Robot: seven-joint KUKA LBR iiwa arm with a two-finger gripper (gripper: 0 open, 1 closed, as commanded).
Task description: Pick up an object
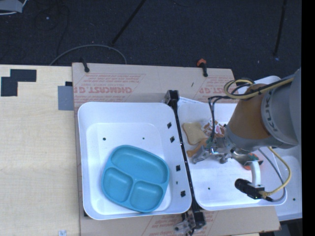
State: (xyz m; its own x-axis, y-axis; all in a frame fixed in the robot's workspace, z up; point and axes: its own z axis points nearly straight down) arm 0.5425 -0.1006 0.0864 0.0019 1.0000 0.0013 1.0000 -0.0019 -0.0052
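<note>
The blue divided plate (135, 178) lies in the left bin (91, 113), well apart from the pincer (203, 154). The pincer is lowered into the right bin (216, 200) beside the tan object (193, 131); its opening cannot be told, and no held item is seen. A centred descent is advised. The divider (179, 146) stands close; more room is found rightward.

Left bin (88, 132): divided tray (135, 177) lies inside, toward its near side.
Right bin (216, 200): arm (261, 119) over it; small objects (194, 132) near the divider.
</note>
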